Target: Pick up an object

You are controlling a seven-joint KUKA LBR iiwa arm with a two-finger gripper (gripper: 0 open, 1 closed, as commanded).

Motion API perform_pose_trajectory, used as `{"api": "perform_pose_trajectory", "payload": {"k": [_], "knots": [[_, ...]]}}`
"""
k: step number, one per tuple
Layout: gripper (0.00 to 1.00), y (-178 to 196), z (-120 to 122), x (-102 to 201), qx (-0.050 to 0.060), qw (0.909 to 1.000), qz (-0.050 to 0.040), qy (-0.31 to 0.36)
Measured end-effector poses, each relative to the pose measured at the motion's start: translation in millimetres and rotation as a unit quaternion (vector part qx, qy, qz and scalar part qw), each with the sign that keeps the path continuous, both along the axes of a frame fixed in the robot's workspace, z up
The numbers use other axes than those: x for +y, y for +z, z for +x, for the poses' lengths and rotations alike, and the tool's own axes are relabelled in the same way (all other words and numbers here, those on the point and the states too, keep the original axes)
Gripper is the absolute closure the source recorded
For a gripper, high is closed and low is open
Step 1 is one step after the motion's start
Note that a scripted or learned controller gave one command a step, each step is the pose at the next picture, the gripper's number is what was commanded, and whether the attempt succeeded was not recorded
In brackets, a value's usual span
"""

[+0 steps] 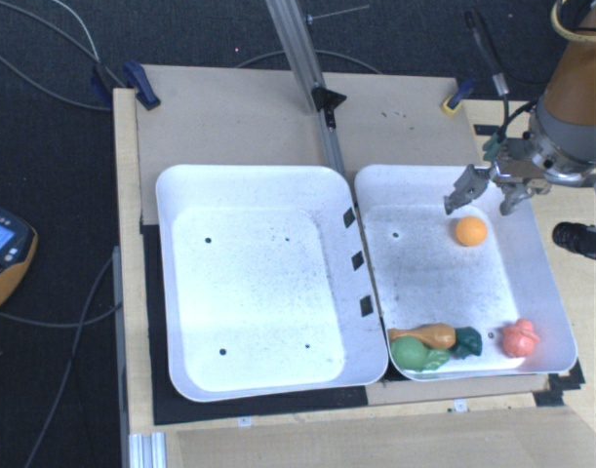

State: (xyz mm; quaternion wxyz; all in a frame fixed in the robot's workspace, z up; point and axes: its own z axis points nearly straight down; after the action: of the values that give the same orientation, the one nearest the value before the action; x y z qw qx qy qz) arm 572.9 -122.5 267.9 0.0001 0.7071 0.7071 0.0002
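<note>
Grey arm with orange wrist band [576, 91] enters at upper right of frame. Two-finger grey metal gripper [488, 196] hangs low, jaws spread apart, nothing between them.

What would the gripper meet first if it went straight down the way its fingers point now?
Most likely the orange ball. The gripper hangs open above the right bin, its fingers spread on either side of a spot just above the ball in the view. Depth is unclear, so it could instead land on bin floor just behind the ball.
</note>
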Motion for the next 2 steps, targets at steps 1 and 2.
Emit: {"api": "perform_pose_trajectory", "payload": {"k": [1,2], "knots": [[0.0,-65.1,1.9,-13.1,0.003,1.0,0.0002,0.0],[0.0,-105.5,-9.6,1.4,0.002,1.0,0.0004,0.0]]}}
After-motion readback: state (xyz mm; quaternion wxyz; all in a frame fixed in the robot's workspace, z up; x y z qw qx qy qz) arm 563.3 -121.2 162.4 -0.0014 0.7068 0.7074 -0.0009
